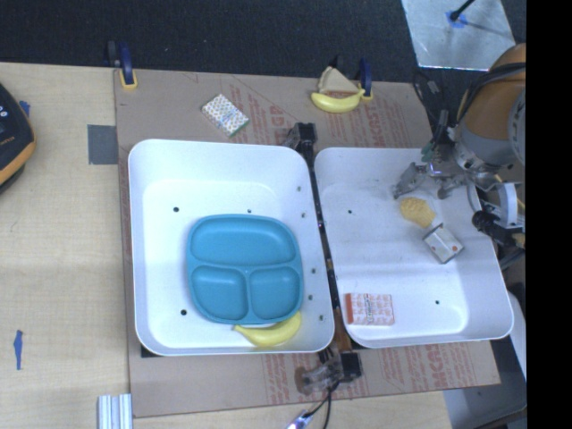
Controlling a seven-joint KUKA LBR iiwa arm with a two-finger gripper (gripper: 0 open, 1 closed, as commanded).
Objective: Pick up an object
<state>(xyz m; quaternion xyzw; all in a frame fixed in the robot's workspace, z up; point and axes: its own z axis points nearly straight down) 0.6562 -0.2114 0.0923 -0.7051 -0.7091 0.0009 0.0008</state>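
The end effector (427, 179), fingers spread apart, hangs at the frame's right, just above a small yellow crumbly-looking piece (416, 209) in the right bin (483, 324). Probably light and soft; grip across its middle.

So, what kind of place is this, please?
Probably a robot test bench in a lab: two white bins clamped to a board, toy items like a banana, and a gripper above the right bin.
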